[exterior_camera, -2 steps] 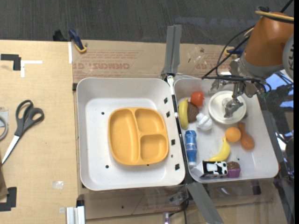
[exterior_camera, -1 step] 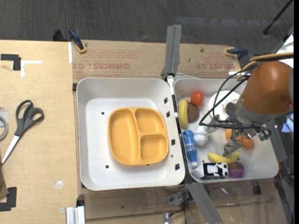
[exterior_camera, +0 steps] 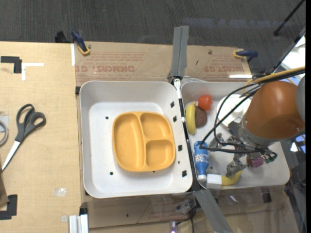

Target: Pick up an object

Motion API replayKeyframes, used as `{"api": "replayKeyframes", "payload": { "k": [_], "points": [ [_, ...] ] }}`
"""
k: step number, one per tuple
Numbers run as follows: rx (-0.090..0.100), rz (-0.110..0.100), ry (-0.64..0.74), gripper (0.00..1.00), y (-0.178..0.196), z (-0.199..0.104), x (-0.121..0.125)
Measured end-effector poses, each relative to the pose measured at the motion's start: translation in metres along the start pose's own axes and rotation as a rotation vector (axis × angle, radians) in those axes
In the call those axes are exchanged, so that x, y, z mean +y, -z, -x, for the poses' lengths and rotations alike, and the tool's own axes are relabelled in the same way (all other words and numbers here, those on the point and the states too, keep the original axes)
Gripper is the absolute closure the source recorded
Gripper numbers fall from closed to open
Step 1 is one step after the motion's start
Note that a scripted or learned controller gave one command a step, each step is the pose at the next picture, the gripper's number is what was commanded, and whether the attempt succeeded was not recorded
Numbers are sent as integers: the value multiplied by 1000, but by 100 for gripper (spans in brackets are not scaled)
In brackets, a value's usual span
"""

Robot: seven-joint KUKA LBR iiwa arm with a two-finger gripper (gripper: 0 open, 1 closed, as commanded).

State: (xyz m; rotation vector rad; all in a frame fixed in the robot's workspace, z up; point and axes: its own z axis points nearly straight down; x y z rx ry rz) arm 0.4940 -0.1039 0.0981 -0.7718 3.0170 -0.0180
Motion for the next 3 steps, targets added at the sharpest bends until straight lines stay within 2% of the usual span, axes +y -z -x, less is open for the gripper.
{"api": "replayKeyframes", "payload": {
  "k": [1, 2, 3],
  "points": [
    [20, 16, -46, 0, 20, 71, -90],
    [17, 12, -197, 0, -8, 129, -112],
    [19, 15, -174, 0, -8, 79, -130]
  ]
}}
